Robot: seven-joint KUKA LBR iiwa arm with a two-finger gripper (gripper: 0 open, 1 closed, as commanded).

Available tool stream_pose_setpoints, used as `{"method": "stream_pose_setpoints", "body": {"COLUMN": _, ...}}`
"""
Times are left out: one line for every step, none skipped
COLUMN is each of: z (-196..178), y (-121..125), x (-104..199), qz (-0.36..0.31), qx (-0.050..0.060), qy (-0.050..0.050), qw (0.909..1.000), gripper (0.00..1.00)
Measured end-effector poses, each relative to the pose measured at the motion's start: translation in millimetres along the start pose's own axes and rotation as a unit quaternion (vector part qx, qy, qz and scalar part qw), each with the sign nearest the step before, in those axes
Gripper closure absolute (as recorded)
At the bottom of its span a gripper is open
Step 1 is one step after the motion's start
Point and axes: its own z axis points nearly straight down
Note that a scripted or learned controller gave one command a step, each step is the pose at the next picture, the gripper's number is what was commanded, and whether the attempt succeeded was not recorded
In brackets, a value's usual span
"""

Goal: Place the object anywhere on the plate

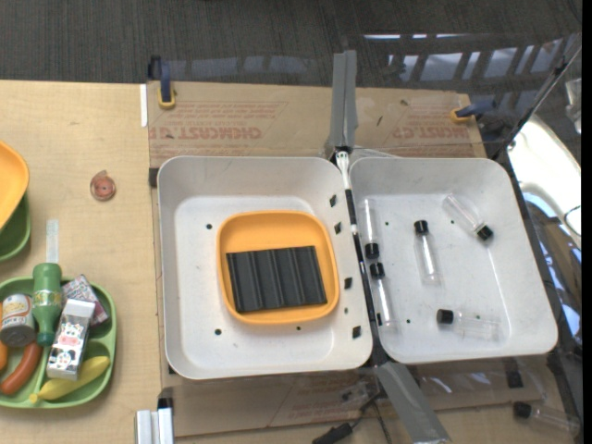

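We judge a capped vial [426,255] lying in the right bin [523,276] is next, best pinched across its middle and set on the orange plate [277,227], beside the ribbed black block [277,278].

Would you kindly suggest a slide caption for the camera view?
Orange plate with dark ridged block in left bin; clear vials scattered in right bin.

An orange plate [277,236] sits in the middle of the left bin [185,340], bearing a dark ribbed block [277,278]. Right of that plate, the right bin [518,340] holds several clear black-capped vials [425,250], lying scattered.
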Motion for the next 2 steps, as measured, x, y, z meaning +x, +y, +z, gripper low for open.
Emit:
{"method": "stream_pose_setpoints", "body": {"z": -0.5, "y": -1.2, "x": -1.8, "qz": -0.134, "qx": 0.000, "qy": 0.001, "qw": 0.9910, "gripper": 1.00}}
{"method": "stream_pose_setpoints", "body": {"z": -0.2, "y": -1.5, "x": -2.5, "qz": -0.306, "qx": 0.000, "qy": 0.001, "qw": 0.9521, "gripper": 1.00}}
